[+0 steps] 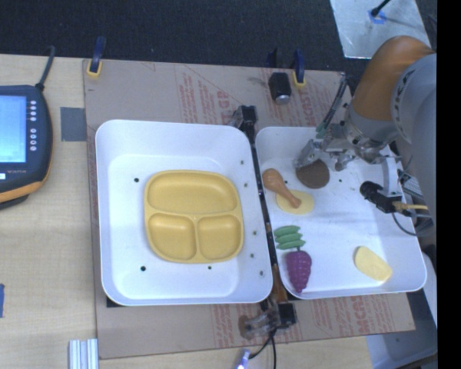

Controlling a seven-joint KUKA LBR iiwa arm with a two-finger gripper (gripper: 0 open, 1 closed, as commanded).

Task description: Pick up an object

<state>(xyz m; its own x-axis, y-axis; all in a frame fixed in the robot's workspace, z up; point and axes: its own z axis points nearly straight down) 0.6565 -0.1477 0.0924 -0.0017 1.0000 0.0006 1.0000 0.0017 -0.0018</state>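
Observation:
The right bin (346, 287) holds several toy foods. A brown drumstick (280, 187) lies on a pale yellow disc (301, 204) near the bin's left wall. A dark brown round piece (315, 177) sits beside them. Green pea pods (288, 237) and purple grapes (297, 268) lie at the front left, and a yellow wedge (373, 264) at the front right. My gripper (320, 156) hangs low at the back of this bin, right over the brown round piece and touching or nearly touching its top edge.
The left bin (115, 267) carries a yellow divided plate (194, 214). A handheld control pad (11, 144) rests on the bench at far left. Black cables and a connector (380, 197) trail from the arm over the right bin's right side.

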